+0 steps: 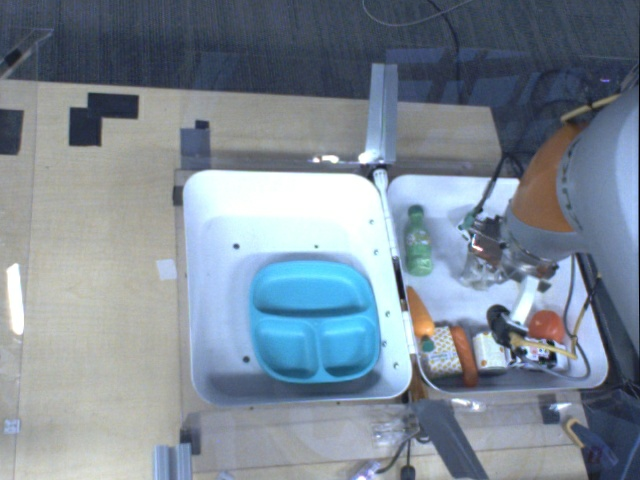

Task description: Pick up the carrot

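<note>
The carrot [421, 314] is a short orange piece lying along the left wall of the right bin [445, 193], near its front. My gripper [486, 258] hangs over the middle of that bin, to the right of the carrot and a little farther back, apart from it. Nothing shows between the gripper and the carrot except bare bin floor.
A green bottle [417, 239] lies at the back left of the right bin. At its front sit a brown sausage-like item [462, 354], a small white box [491, 352] and a red ball-like fruit [546, 324]. The left bin [215, 268] holds a blue divided plate [315, 318].
</note>
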`<state>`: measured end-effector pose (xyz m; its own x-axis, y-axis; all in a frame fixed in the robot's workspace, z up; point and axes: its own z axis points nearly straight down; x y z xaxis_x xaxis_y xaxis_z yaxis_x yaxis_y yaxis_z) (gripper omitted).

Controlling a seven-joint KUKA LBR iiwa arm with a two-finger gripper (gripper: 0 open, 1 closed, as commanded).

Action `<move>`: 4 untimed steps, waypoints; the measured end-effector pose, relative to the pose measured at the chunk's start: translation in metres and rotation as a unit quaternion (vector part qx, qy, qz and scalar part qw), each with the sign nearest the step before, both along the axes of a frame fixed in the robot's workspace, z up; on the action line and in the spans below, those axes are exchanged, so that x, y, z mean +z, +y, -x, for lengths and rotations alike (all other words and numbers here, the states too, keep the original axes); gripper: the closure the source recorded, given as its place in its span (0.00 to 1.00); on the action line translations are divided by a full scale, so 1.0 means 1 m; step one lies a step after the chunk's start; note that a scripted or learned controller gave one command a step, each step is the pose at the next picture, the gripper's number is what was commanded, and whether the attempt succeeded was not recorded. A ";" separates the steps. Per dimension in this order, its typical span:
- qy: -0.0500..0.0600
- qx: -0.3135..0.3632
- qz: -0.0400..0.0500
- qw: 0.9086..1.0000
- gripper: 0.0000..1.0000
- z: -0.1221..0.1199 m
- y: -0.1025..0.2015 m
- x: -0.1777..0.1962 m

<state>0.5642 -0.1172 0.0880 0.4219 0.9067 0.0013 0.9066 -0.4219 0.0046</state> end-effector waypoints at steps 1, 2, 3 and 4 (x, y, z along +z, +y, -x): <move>-0.002 0.155 0.002 0.988 1.00 -0.087 0.001 -0.001; 0.003 0.160 0.000 0.987 1.00 -0.079 0.032 0.101; 0.005 0.114 0.000 0.993 1.00 -0.036 0.083 0.092; 0.004 0.164 0.000 0.987 1.00 0.046 0.057 0.105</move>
<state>0.5184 -0.0605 0.1926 0.1066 0.9943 -0.0004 0.9943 -0.1066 -0.0041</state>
